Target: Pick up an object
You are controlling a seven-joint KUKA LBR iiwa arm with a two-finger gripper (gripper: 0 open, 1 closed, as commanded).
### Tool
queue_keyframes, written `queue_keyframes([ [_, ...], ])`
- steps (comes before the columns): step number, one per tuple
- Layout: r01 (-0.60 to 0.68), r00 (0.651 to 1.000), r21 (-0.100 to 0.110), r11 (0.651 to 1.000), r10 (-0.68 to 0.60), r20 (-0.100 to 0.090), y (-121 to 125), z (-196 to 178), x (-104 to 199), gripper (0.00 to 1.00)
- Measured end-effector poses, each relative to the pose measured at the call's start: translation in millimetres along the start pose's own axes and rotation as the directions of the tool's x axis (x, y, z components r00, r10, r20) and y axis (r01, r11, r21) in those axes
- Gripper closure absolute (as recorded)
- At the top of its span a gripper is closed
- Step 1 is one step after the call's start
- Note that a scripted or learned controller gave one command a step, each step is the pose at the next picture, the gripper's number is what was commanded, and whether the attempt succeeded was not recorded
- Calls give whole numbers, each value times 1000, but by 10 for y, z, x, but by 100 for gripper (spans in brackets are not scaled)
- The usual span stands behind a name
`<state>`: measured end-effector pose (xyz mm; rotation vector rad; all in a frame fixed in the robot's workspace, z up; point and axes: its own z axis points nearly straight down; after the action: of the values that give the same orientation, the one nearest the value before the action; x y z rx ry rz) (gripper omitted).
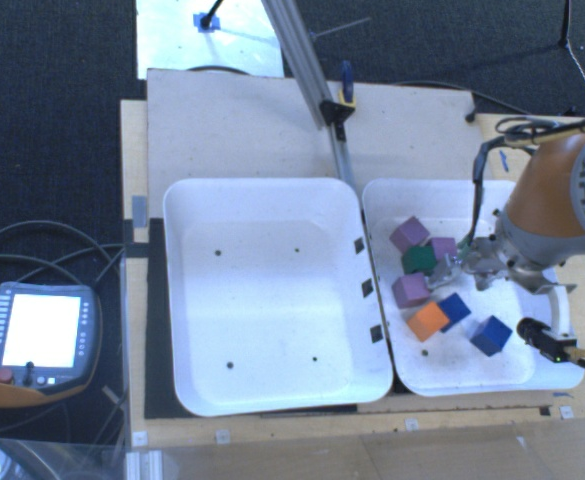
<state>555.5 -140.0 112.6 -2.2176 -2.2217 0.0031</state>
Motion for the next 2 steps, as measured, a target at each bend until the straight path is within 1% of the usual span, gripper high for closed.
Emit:
queue_keyframes([
  [1, 3, 1000, -5, 1000, -3, 1, 13, -141, -1, 100],
  [2, 2, 1000, -10, 1000, -2, 3, 102, -667, -80, 100],
])
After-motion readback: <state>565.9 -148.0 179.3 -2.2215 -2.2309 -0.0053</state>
